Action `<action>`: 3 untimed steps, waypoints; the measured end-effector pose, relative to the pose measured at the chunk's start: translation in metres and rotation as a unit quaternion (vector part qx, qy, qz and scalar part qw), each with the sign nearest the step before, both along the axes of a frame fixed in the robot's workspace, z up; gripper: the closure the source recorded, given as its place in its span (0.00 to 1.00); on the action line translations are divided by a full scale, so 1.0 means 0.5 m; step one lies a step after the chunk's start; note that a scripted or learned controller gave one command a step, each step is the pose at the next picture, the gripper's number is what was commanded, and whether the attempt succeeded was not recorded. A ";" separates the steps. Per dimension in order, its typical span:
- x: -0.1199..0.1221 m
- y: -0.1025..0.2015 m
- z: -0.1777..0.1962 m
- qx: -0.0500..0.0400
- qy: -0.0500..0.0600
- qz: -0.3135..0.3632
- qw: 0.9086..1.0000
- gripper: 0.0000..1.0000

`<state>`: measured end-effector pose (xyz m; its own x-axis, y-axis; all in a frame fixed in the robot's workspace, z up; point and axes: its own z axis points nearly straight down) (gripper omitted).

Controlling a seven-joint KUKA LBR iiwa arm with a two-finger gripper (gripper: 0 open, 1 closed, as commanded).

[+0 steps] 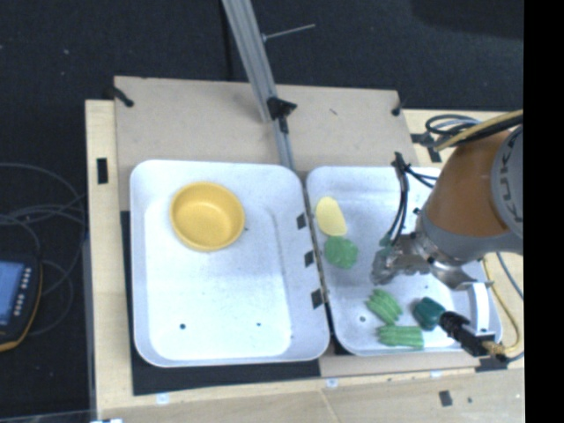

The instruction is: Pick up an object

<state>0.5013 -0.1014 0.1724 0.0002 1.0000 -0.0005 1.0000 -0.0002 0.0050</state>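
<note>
Over the right bin [352, 179] our gripper [385, 267] hangs; we cannot tell how its jaws stand. We judge the green round piece [341, 253] just beside it the nearest target, with a pale yellow piece [330, 217] beyond. We should centre above it before descending.

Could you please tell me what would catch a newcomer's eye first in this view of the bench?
Probably the yellow bowl, alone in the left bin. Next comes the arm's orange band at the right, with the gripper low over the right bin. That bin also holds a pale yellow piece, several green pieces such as one beside its left wall, and a teal piece.
</note>
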 end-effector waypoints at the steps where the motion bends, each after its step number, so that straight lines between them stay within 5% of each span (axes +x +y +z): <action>1: -0.003 0.019 0.103 0.000 0.000 0.000 1.000 1.00; 2: -0.003 0.018 0.075 0.000 0.003 0.000 1.000 1.00; 3: 0.049 0.119 0.081 0.001 0.002 0.002 1.000 1.00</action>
<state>0.5256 -0.0420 0.2130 -0.0036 1.0000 0.0007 1.0000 0.0036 0.0008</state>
